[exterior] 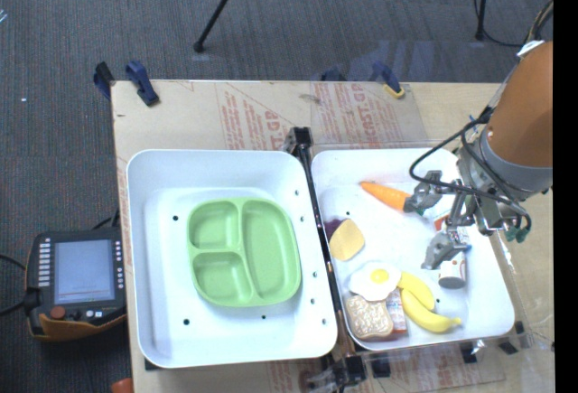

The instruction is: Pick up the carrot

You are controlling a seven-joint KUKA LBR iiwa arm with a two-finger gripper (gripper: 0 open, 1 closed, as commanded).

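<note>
Orange tapered toy carrot (385, 195) is lying flat on the floor of the right-hand shallow white bin (501, 310), toward its far side, not lifted. Two-finger gripper (436, 224) on the grey arm with the orange band (528, 111) is hovering just right of the carrot, and slightly nearer the camera. Can't tell whether its fingers are spread or closed from this angle; nothing is visibly sitting between them. Judging progress: approach is under way, grasp and lift are both left. Near side of the carrot: pale yellow cheese-like slice (347, 240), fried egg toy (376, 279), yellow banana (423, 303). Left of it, in the other bin: green sectioned plastic tray (244, 252).
</note>
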